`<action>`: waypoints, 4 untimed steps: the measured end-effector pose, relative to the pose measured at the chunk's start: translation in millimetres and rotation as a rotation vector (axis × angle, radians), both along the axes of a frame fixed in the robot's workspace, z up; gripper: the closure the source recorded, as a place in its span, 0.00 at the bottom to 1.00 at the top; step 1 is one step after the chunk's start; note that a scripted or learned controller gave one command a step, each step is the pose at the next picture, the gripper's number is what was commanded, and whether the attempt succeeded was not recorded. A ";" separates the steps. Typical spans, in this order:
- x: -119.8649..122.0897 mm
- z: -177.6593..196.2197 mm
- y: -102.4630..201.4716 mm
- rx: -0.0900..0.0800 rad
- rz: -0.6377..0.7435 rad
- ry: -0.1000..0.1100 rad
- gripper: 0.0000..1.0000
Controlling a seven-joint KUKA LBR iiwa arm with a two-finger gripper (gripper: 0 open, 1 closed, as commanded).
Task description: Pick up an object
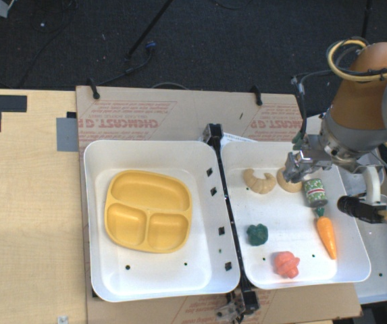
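Currently I see the gripper low in the right bin, beside the croissant; whether anything is gripped, I cannot tell. Nothing is lifted; the pick remains.

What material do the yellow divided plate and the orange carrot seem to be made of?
Yellow divided plate: probably moulded plastic, smooth with a slight sheen, uniform colour, rounded compartment ridges.
Orange carrot: likely toy plastic or rubber, with an even, saturated colour and a smooth surface; too small to tell which.
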State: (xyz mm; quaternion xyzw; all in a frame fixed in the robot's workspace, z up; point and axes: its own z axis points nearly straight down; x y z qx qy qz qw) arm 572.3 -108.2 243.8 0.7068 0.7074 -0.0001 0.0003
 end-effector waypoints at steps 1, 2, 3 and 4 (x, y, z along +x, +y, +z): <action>-14.1 -5.4 61.3 0.003 0.004 0.008 1.00; -31.9 -19.0 109.1 0.002 0.004 0.009 1.00; -50.5 -22.0 153.2 0.002 0.004 0.010 1.00; -48.8 -23.7 203.2 0.001 0.005 0.007 1.00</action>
